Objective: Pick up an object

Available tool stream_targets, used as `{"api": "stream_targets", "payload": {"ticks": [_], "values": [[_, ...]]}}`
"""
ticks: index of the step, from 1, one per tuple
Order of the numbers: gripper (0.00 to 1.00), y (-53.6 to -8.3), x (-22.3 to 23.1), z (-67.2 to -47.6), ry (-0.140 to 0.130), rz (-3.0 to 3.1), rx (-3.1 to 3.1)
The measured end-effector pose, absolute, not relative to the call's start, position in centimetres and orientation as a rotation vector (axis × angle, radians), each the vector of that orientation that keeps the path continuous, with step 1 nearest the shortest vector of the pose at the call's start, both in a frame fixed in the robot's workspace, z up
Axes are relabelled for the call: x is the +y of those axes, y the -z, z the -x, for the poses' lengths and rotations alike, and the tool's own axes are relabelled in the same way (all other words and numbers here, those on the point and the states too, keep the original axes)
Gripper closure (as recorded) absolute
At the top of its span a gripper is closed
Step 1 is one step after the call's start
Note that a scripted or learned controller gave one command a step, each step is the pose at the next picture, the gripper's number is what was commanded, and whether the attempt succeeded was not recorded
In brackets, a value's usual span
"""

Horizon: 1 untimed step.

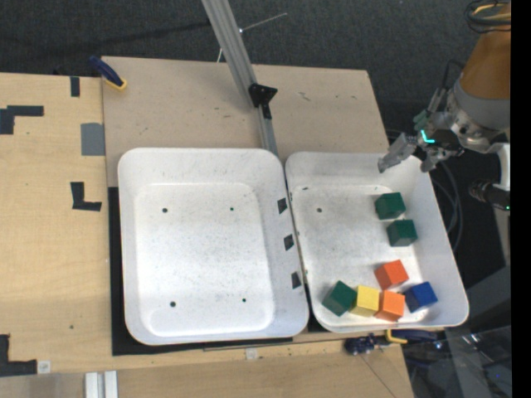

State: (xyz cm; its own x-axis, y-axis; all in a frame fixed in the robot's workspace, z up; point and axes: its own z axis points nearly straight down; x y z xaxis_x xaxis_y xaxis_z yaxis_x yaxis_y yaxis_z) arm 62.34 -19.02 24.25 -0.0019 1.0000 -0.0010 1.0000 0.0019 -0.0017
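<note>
Gripper (408, 153) hangs above far right corner of right bin (332, 172), fingers spread, nothing between them. Two green blocks (390, 205) (402, 233) lie by bin's right edge. Near right corner holds cluster: orange block (392, 273), blue block (421, 294), second orange block (391, 304), yellow block (367, 298), third green block (339, 298). Left bin (133, 172) sits alongside, touching.

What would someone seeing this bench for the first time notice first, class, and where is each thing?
The coloured blocks crowd the right bin: two green blocks near its far right side, and a cluster of green, yellow, orange and blue along its near edge. The left bin is a broad white expanse beside it. The arm's hand hangs over the right bin's far right corner.
</note>
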Motion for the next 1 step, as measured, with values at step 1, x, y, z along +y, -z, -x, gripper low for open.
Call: {"api": "stream_targets", "payload": {"ticks": [1], "values": [[0.00,-19.86,-18.64,-62.41,-0.006,2.216,-2.222]]}}
